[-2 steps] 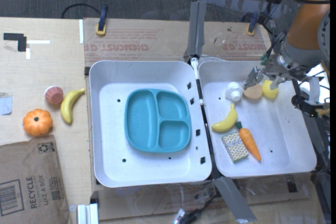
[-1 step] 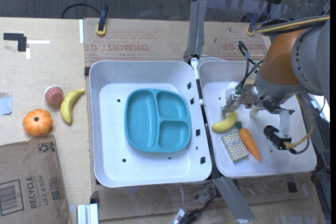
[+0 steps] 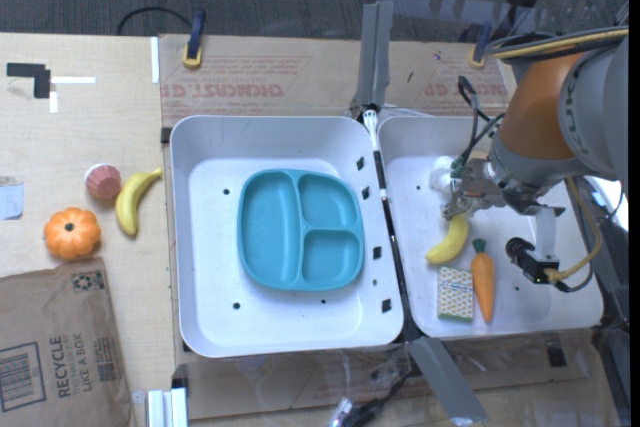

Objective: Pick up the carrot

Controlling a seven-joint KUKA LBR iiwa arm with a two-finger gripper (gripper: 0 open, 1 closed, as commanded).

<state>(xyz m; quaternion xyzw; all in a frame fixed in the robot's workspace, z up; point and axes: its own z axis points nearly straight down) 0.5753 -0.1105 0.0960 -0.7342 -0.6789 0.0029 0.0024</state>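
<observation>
So nearest the camera in the right bin [image 3: 420, 310] there's the carrot [image 3: 483, 285], lying lengthwise with its green end pointing away, just beside a small patterned packet [image 3: 456, 294]. A yellow banana [image 3: 450, 241] sits just past those. The gripper [image 3: 462, 205] hangs right over the banana's far end, not over the carrot, and nothing's visibly between its fingers; can't tell how they're set. The arm [image 3: 560, 115] comes in from the right, orange band up top, wrist bent down into the bin. Left bin [image 3: 200, 245] has a blue divided plate [image 3: 300, 230].
</observation>
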